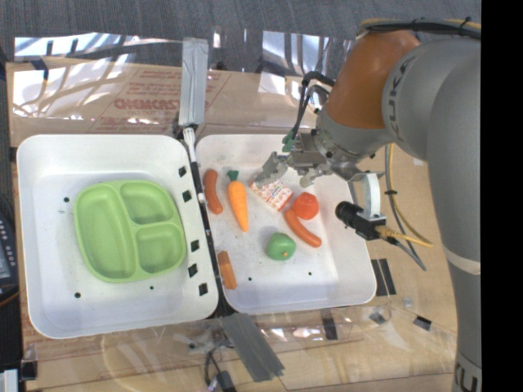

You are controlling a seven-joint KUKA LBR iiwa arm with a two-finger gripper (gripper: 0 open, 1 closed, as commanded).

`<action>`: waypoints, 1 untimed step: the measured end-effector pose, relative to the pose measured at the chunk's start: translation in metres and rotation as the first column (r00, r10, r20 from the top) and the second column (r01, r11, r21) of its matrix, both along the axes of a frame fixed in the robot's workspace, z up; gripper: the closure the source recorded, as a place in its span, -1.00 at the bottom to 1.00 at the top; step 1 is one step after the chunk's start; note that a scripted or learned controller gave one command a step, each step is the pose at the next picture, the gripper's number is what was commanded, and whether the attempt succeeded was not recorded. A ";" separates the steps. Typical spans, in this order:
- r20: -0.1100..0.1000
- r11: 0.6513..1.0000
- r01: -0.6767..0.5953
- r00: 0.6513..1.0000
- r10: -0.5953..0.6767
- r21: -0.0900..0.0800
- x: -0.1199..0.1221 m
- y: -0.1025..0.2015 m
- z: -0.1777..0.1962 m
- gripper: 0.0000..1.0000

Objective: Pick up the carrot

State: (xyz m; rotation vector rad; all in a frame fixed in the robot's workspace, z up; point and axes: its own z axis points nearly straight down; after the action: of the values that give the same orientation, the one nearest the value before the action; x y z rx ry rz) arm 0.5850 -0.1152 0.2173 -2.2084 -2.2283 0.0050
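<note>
The carrot (238, 205), orange with a green top, lies lengthwise in the left half of the right bin (343, 280). My gripper (285, 175) hangs to the right of the carrot, over the bin's upper middle, just above a pink and white packet (270, 195). Its fingers stand open and spread, with nothing held between them. The carrot lies apart from the gripper.
A brown sausage (212, 191) lies left of the carrot. A red tomato (306, 206), a second sausage (302, 229), a green apple (280, 247) and a small brown piece (226, 269) share the right bin. A green divided plate (131, 229) sits in the left bin (41, 300).
</note>
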 end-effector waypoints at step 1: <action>0.004 0.990 -0.139 0.990 0.139 -0.001 0.008 0.059 0.029 -1.00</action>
State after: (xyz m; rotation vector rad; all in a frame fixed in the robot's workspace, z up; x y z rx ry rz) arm 0.5928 -0.0560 0.2461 -2.0499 -2.3794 0.0023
